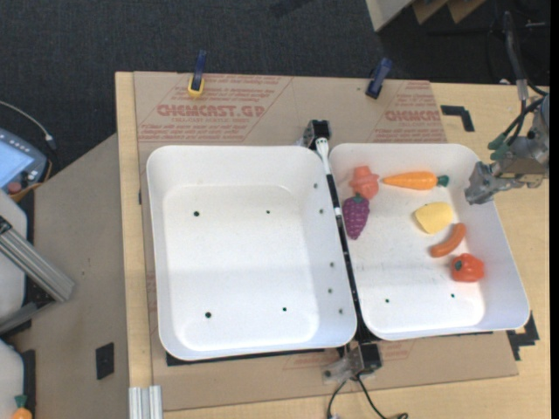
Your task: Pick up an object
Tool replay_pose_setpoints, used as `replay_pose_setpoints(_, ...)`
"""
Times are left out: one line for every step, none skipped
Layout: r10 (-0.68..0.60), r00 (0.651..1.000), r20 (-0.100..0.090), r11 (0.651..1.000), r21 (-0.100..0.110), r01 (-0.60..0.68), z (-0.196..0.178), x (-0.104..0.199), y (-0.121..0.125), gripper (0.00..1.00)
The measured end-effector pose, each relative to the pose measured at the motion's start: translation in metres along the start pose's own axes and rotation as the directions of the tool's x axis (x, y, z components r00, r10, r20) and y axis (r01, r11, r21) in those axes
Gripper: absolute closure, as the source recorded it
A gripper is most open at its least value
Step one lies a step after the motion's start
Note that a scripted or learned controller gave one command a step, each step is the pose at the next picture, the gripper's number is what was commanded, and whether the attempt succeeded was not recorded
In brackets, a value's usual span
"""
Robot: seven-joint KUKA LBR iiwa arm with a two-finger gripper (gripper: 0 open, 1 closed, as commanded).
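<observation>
A grey gripper point(482, 184) hangs over the right edge of the right bin point(419, 317), nothing seen between its fingers; whether they are parted cannot be told. In that bin lie a carrot point(409, 181), a pink toy point(365, 182), purple grapes point(355, 216), a yellow piece point(434, 217), a sausage point(447, 239) and a tomato point(467, 268), all apart from the gripper
</observation>
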State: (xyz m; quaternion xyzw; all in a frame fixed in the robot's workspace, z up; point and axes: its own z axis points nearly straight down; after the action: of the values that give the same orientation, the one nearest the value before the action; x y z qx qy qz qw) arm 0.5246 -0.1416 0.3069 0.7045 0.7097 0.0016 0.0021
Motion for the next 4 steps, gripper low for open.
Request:
replay_pose_setpoints(0.003,1.0,-0.002,1.0,0.004,-0.003,-0.022,0.044,-0.023,1.0)
replay_pose_setpoints(0.002,1.0,-0.004,1.0,0.013,-0.002,0.027,0.104,-0.046,1.0)
replay_pose_setpoints(0.008,1.0,-0.002,1.0,0.012,-0.008,0.069,0.1,-0.046,1.0)
replay_pose_setpoints(0.004,1.0,-0.001,1.0,-0.003,-0.004,-0.004,0.118,-0.043,1.0)
